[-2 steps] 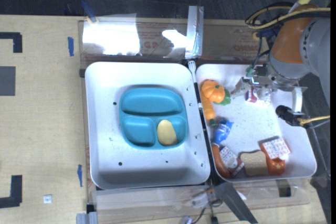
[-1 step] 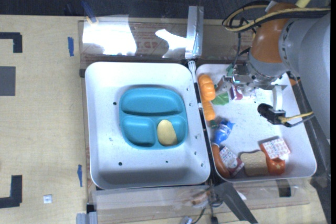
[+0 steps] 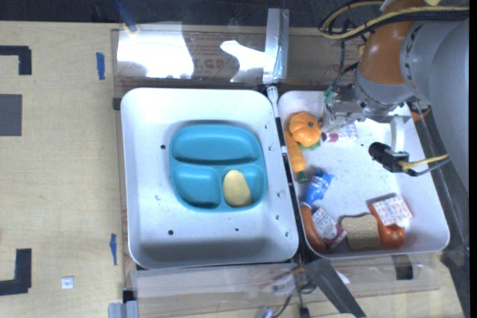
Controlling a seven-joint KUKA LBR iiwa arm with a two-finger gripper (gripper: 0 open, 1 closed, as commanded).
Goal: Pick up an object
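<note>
My gripper (image 3: 335, 121) hangs over the back left part of the right bin (image 3: 425, 194), just right of an orange pumpkin-shaped toy (image 3: 304, 128). A small pink and white item (image 3: 329, 136) lies right below it. Along that bin's left wall lie an orange carrot-like piece (image 3: 297, 158) and a blue packet (image 3: 317, 186). At the front sit a red and white packet (image 3: 323, 226), a brown bread-like block (image 3: 361, 231) and a red and orange carton (image 3: 390, 218). I see nothing between the gripper's tips.
The left bin (image 3: 141, 160) holds a blue divided tray (image 3: 212, 149) with a yellow egg-shaped thing (image 3: 237, 188) in its front right compartment. A clear plastic sheet (image 3: 194, 52) and a metal post (image 3: 276, 48) stand behind the bins.
</note>
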